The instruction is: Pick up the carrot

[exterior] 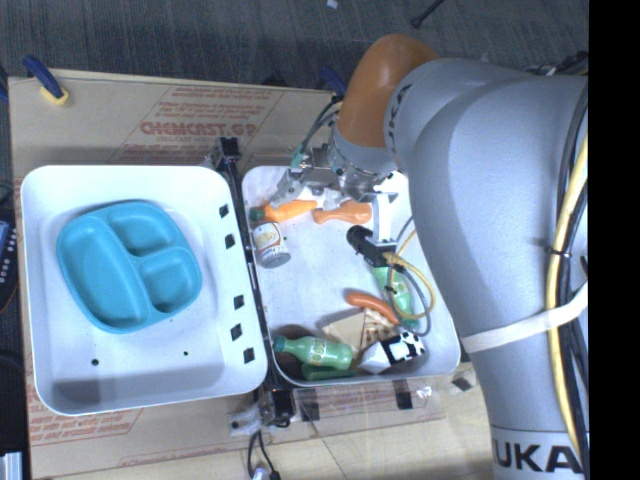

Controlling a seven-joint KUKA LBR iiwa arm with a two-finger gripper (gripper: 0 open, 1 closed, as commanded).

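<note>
Orange plastic carrot (pixel 291 210) at the far end of the right shallow white bin (pixel 300 268), end effector (pixel 322 182) just above it, grip state impossible to tell, small tin can (pixel 269 245) beside the carrot, bin's right side hidden by the grey arm (pixel 480 208)

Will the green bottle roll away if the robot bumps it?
Probably, a little. The green bottle lies on its side in the right bin, and its round body would likely roll. It may not go far, since it sits against the bin's near wall beside the checkered block. It looks like smooth plastic, so it might be light and slippery to pinch.
</note>
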